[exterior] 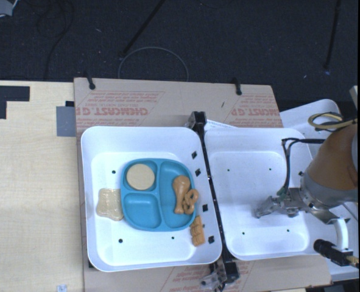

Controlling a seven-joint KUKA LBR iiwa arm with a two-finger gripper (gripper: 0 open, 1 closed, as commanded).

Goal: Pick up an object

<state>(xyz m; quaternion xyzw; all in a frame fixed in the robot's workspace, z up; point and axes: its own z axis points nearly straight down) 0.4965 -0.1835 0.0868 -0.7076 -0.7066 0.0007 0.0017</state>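
Toys fill the left bin [100, 145]: a blue tray [146, 208] holding a tan disc [140, 176] and pretzel [184, 194], with a pale biscuit [110, 204] at the tray's left edge. All look light, stiff and small; the biscuit's narrow sides probably suit pinching. The end effector [276, 207] sits low in the right bin [253, 163], its state unclear.

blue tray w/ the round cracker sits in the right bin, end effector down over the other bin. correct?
Not quite. The camera view shows the blue tray with the round cracker sitting in the left bin, not the right one. The end effector is down over the other bin, the right bin.
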